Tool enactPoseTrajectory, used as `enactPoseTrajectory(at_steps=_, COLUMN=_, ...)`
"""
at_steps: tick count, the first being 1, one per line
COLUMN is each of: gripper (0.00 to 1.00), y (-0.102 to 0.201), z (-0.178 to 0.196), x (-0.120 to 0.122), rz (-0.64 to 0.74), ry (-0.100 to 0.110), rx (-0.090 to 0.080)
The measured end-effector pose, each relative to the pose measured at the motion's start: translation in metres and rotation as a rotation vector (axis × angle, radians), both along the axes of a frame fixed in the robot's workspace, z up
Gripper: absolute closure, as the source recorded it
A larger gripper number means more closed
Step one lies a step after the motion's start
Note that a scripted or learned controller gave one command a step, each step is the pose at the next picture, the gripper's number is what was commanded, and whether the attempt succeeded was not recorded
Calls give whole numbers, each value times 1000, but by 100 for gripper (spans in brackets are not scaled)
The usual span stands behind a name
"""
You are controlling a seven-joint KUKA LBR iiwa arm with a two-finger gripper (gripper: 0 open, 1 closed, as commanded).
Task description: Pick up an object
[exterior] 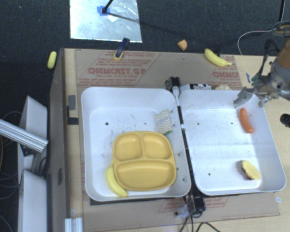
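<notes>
Left bin (94, 129): a yellow divided plate (144, 160) sits low in it, with a yellow toy banana (115, 182) tucked against the plate's lower-left edge and a small pale crumpled scrap (164, 121) above the plate, near the middle divider.

Right bin (217, 144): two small things, well apart — an orange toy carrot (246, 120) near the upper right, and a yellowish piece with a brown edge (250, 170) near the lower right corner.

My target: the carrot, I judge, since it lies nearest to me, flat on the bin floor and slightly slanted, with bare white floor all round it.

How it should handle: it looks like a light, stiff toy with a smooth rounded skin, so it may roll or squirt out under a skewed pinch. I would take it across the middle of its narrow width, fingers square to its long axis.

My pincer (254, 96): over the bin's upper right rim, just above the carrot and apart from it. Two dark prongs look spread with nothing between them — open and empty, as best I can judge at this size.

Off the bins: a second banana (216, 58) lies on the board beyond the right bin.
</notes>
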State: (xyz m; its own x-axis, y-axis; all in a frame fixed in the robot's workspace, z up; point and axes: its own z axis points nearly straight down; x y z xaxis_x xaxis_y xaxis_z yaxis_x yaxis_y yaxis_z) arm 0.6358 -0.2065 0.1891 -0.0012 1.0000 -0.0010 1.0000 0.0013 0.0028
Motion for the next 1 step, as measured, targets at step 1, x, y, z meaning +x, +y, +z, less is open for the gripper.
enactPoseTrajectory(at_steps=1, gripper=0, y=0, z=0, x=0, rz=0, ry=0, rx=0)
